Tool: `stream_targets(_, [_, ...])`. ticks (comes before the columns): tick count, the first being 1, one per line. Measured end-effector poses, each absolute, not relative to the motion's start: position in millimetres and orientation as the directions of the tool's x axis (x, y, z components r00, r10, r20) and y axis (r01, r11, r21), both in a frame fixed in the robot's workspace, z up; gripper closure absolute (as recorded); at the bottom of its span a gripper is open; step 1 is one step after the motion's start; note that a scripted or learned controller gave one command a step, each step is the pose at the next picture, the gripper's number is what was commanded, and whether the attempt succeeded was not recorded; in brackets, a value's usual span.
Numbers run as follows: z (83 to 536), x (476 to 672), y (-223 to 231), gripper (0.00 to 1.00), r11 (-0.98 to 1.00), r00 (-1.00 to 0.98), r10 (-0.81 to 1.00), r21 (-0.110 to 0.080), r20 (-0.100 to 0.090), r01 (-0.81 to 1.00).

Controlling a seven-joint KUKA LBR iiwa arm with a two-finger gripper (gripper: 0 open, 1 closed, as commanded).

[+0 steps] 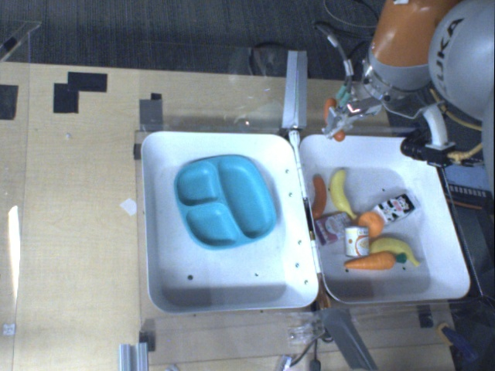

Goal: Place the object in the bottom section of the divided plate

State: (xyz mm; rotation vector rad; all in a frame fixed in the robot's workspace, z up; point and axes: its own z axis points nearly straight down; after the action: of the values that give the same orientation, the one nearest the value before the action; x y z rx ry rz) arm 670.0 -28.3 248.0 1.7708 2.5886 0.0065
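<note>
A blue divided plate lies in the left white bin, with a small section at its near side, another at its upper left and a large one on the right. Nothing lies on the plate. My gripper hangs over the back left rim of the right bin, well away from the plate. A small orange patch shows at the gripper's side; I cannot tell whether it is a held thing. The loose objects lie below and in front of the gripper.
The right bin holds a yellow banana, a red sausage, a carrot, a second yellow fruit, a small orange, a can, a purple packet and a black-and-white packet. A metal post stands between the bins at the back.
</note>
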Motion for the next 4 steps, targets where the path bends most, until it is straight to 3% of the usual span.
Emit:
stream_targets(1, [204,669.5,71,1.00,0.373,-0.373,0.928,0.005,-0.001,0.928])
stream_targets(2, [249,631.1,134,1.00,0.226,-0.226,0.974,0.006,0.001,0.974])
stream_targets(3, [246,662.8,137,1.00,0.243,-0.243,0.970,0.006,0.000,0.970])
stream_targets(4, [246,662.9,138,0.00,0.244,-0.244,0.970,0.006,0.000,0.970])
